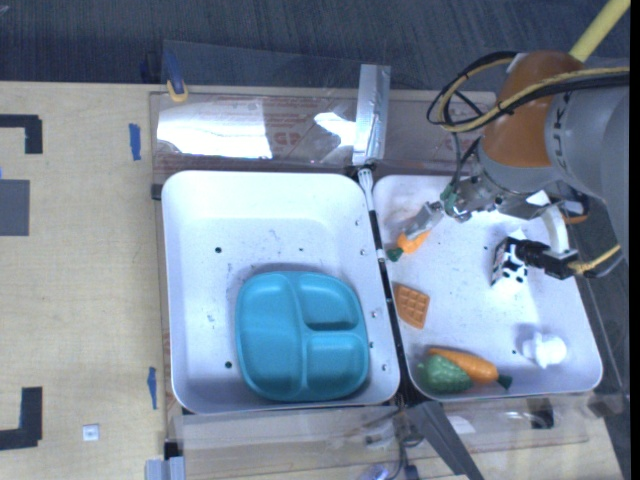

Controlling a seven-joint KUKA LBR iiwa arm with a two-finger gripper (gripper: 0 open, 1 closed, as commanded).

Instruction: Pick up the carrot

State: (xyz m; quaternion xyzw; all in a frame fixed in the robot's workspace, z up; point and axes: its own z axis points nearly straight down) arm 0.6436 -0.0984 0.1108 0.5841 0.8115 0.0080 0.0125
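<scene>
Here I see the left white bin (pixel 190 218) holding a teal divided plastic tray (pixel 300 336); the right white bin (pixel 570 318) holds a small orange carrot (pixel 412 238) by the end effector (pixel 450 206), whose grip I cannot tell.

The gripper (pixel 440 211) hangs over the far part of the right bin (pixel 575 338). Just beside it, toward the left bin (pixel 190 268), lies a small carrot (pixel 408 240). A waffle (pixel 411 304) lies nearer the camera than the gripper. A second carrot (pixel 468 364) and a leafy vegetable (pixel 440 374) lie touching at the near wall. A toy cow (pixel 510 264) stands to the gripper's right. In the left bin sits a divided plate (pixel 300 336).
</scene>
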